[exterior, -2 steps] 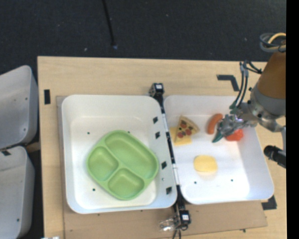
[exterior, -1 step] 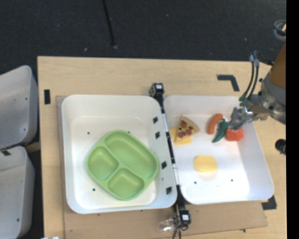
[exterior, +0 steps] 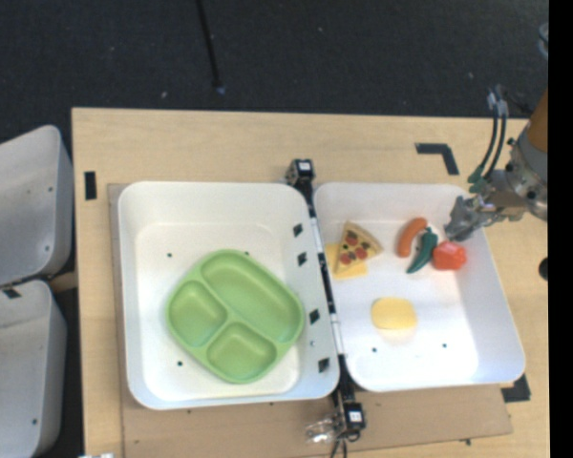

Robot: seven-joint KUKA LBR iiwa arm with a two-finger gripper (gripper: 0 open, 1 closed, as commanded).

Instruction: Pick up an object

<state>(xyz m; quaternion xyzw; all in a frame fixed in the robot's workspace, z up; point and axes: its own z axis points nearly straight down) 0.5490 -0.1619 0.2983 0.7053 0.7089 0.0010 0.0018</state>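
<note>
You are near the start of the job, and nothing has been picked up yet. Your pincer [exterior: 461,221] hangs at the right side of the frame, over the upper right part of the right bin [exterior: 497,351]. You cannot tell if it is spread or pressed together, because it is small and blurry here. No toy sits in it that you can see. Just below it lies the red tomato [exterior: 449,256], touching or almost touching the green pepper [exterior: 422,251]. The orange sausage [exterior: 411,236] is right beside them on the left. The pizza slice [exterior: 354,249] rests near the bin's left wall, and the yellow piece [exterior: 394,314] lies alone lower down. The green plate [exterior: 234,315] sits in the left bin [exterior: 143,218]. What is left, it seems, is to go down, grab a toy, likely the tomato, and lift it.
</note>
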